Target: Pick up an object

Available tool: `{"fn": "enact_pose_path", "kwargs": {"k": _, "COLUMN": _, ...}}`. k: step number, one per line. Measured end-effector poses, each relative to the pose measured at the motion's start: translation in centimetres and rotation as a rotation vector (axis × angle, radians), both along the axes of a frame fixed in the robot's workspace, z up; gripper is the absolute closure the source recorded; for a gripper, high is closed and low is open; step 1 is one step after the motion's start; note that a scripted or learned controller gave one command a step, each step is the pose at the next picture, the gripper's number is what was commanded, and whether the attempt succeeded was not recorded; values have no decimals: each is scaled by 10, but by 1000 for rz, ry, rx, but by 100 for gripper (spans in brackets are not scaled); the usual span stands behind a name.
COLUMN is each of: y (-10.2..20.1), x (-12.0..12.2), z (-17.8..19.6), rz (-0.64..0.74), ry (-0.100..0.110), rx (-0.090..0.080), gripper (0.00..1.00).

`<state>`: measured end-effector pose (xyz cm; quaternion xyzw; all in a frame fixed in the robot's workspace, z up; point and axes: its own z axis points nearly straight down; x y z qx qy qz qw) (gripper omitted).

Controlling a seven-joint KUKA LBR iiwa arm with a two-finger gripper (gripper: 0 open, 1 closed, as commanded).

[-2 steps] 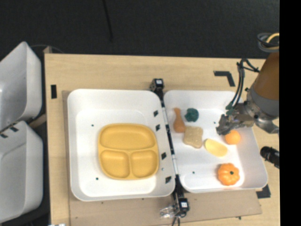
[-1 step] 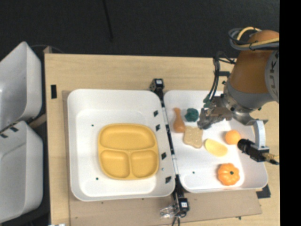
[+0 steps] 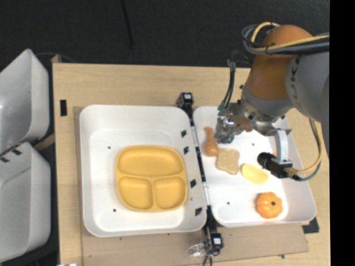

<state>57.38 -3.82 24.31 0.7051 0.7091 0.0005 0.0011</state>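
- Grey arm with an orange band enters from the right of the frame; its gripper (image 3: 225,131) hangs low over the upper left part of the right bin (image 3: 299,204).
- Tool state: whether the gripper is wide, narrow or holding anything cannot be told from this view.
- Nearest candidate: a brown drumstick-shaped piece (image 3: 210,143), lying just below and left of the gripper, close to the bin's left wall. Contact between the two cannot be confirmed.
- Judgement on the step in hand: the approach looks near its end. A sound grasp would centre the tool over the narrow body of the piece and keep clear of the bin wall.
- Risk, as judged: the bread slice (image 3: 228,161) lies just beside the drumstick piece and could be nudged or caught along with it.
- Right bin contents, further: a yellow lemon-like piece (image 3: 254,174) near the middle and a small orange pumpkin (image 3: 269,205) at lower right, well apart from the gripper.
- Left bin (image 3: 94,148): holds one yellow divided tray (image 3: 151,177) with three compartments, set flat near the bin's centre.
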Motion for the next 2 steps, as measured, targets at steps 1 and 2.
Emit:
{"fn": "enact_pose_path", "kwargs": {"k": 1, "y": 50, "x": 25, "z": -10, "rz": 0, "ry": 0, "rx": 0, "gripper": 100}}
{"fn": "enact_pose_path", "kwargs": {"k": 2, "y": 100, "x": 48, "z": 4, "rz": 2, "ry": -2, "rx": 3, "gripper": 100}}
